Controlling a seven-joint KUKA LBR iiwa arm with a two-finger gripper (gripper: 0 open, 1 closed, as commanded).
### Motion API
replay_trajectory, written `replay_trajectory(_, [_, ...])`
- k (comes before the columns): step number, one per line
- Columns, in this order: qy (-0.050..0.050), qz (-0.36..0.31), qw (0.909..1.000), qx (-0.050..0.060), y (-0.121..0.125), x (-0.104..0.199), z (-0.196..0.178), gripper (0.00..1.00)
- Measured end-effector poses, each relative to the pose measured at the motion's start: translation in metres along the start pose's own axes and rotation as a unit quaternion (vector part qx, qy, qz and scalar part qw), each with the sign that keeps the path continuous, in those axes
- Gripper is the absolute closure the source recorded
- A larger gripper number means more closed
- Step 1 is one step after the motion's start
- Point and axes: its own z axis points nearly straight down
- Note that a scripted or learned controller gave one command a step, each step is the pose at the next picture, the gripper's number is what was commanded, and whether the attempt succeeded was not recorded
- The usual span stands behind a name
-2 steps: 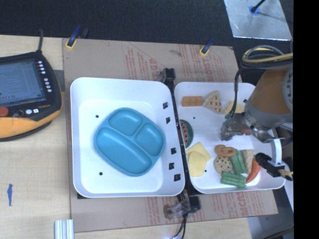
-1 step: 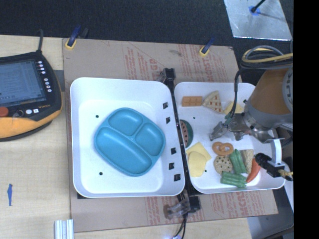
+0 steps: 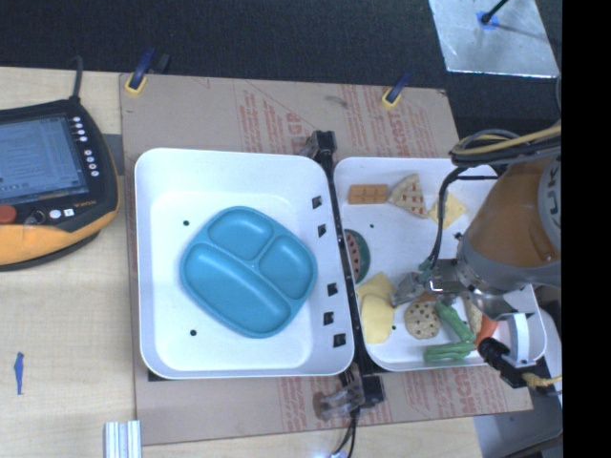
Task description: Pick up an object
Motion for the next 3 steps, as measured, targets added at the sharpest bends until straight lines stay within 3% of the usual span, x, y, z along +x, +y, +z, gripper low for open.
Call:
replay_trajectory(1, [-0.003, -0.002, 1.0, -0.008, 0.108, -0.031, -0.003, 0.0])
replay_trajectory(2, [0.002, -0.001, 1.0, 0.002, 0.018, 0.032, 0.0, 0.0])
replay_trajectory(3, [-0.001, 0.0, 1.0, -0.001, 0.022, 0.027, -0.011, 1.0])
